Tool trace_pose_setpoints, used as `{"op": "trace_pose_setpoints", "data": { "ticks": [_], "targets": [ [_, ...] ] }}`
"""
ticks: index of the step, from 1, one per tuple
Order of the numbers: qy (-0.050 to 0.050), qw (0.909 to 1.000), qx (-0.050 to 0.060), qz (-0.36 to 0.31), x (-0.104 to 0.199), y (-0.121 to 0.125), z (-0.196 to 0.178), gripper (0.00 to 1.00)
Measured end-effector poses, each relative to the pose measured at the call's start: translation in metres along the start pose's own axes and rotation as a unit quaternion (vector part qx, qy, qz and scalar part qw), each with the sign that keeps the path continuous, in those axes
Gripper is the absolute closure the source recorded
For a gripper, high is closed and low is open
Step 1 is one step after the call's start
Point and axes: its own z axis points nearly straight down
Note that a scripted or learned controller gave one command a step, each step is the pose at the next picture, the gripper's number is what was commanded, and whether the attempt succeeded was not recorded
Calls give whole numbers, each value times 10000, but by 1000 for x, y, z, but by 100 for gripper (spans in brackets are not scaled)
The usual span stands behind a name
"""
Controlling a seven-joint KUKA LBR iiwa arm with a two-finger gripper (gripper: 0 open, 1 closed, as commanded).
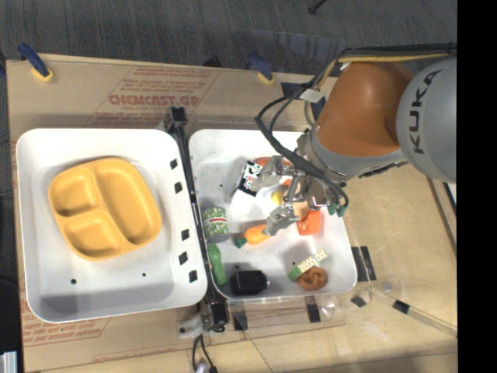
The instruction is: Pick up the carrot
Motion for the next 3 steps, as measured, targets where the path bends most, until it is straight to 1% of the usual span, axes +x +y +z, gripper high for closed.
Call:
{"op": "trace_pose_setpoints", "data": {
  "ticks": [1,2,3],
  "targets": [
    [59,9978,-25,658,12,-20,122,0],
    [17,9912,-21,1323,10,-29,132,0],
    [0,9535,-12,3015,-14,-41,132,0]
  ]
}}
